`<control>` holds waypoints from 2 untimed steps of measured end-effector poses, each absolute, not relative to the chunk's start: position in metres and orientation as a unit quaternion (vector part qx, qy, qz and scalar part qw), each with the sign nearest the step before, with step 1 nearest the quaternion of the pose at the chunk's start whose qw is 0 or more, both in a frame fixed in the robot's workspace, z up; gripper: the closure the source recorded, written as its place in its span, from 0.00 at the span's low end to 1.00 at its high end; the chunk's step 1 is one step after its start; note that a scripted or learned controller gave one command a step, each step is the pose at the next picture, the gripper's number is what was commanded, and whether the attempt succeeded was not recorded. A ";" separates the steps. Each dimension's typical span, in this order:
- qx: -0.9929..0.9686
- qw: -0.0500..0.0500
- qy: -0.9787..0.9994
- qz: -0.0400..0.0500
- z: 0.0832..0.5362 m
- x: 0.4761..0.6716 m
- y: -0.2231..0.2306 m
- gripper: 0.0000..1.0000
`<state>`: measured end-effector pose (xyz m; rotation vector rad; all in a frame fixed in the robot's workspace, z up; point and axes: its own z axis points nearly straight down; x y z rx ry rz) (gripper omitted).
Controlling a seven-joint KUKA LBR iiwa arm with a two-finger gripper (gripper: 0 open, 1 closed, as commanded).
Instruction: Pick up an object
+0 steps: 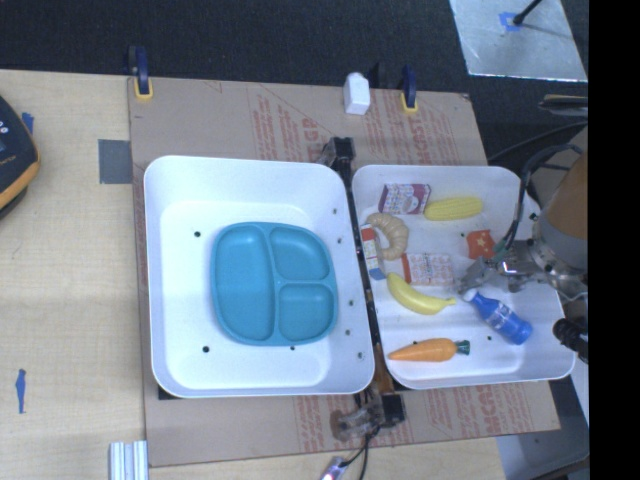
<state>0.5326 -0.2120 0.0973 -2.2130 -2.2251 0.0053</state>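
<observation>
The right bin (540, 368) holds several toy foods. A blue bottle (503, 320) lies at its right side, a carrot (428, 350) near the front wall and a banana (418, 298) in the middle. Behind these sit a pink-and-white packet (430, 267), a small red box (481, 242), a corn cob (453, 208), a small carton (404, 199) and a bagel (388, 233). My gripper (492, 276) hangs low over the bin's right half, just above the upper left end of the blue bottle and right of the packet. Nothing shows as held.
The left bin (170, 358) carries a blue divided plate (274, 282). The arm (560, 223) comes in over the right bin's right wall. Clamps (140, 68) and a white block (356, 93) sit on the cardboard's far edge.
</observation>
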 end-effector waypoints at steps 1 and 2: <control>-0.705 0.001 -0.709 0.001 0.092 0.594 -0.179 0.00; -0.705 0.001 -0.709 0.000 0.124 0.657 -0.138 0.00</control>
